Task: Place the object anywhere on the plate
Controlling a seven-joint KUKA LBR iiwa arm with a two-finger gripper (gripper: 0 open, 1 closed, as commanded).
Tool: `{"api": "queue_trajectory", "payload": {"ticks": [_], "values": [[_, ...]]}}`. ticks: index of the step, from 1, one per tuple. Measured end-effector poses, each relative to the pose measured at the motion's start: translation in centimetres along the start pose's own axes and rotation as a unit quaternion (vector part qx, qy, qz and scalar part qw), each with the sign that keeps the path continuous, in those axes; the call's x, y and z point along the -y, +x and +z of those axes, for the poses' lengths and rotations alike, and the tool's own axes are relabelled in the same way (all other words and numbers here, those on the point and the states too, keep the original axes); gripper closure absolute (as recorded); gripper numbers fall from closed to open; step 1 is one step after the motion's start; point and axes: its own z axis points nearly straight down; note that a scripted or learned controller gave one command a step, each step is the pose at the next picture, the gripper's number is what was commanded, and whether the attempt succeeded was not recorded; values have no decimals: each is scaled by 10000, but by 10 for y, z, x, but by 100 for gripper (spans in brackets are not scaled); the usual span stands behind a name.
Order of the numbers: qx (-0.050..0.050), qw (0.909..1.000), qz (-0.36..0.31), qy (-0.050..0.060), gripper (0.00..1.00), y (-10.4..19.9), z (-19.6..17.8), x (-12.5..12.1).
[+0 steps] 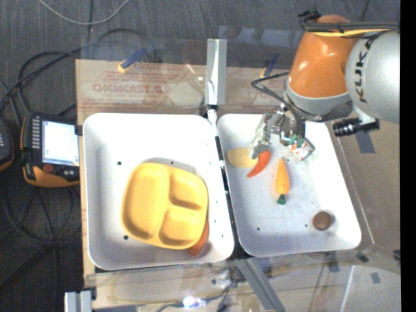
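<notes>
A yellow plate with three compartments lies in the left bin. In the right bin my gripper hangs down at the upper end of a red-orange pepper-shaped piece. The pepper's top is right at the gripper's tip, and I cannot make out whether it is gripped. A pale yellow flat piece lies just left of the pepper, touching it. An orange carrot with a green end lies to the right of it.
A brown round object rests near the right bin's front right corner. An orange edge peeks out from under the plate's front right side. A ridge between the bins separates them. The arm's orange band looms over the right bin's back.
</notes>
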Motion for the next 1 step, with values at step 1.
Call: {"api": "queue_trajectory", "payload": {"ticks": [1], "values": [[9,9994,-342,13,100,-16,-11,-16]]}}
